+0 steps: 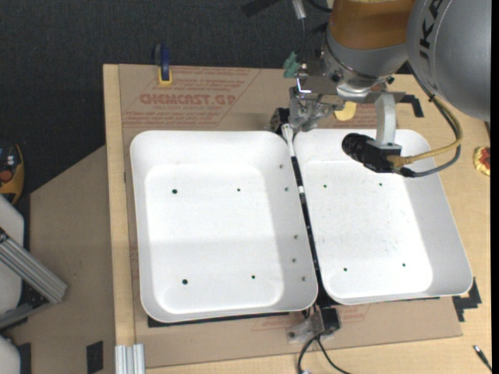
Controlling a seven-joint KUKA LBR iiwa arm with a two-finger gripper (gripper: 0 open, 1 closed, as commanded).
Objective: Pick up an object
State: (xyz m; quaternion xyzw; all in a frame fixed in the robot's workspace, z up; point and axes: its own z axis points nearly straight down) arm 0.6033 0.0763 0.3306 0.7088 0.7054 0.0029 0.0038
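The gripper [297, 119] is seen at the far-left corner of the right bin [374, 228], above the seam where that bin meets its neighbour. Whether it is open or closed cannot be told. One small pale yellow piece [344, 111] is seen at the far rim of the right bin, just beside the gripper and partly hidden under the wrist [362, 49]. Its shape cannot be made out, nor whether it is held. Two shallow white bins are counted: the right bin and, touching its left side, the left bin [210, 232]. Four small dark dots are marked on the floor of each. Both bins are borne on one brown board [234, 117] printed in red. One blue-and-yellow clamp [162, 62] is fixed at the board's far edge, well to the left of the right bin.
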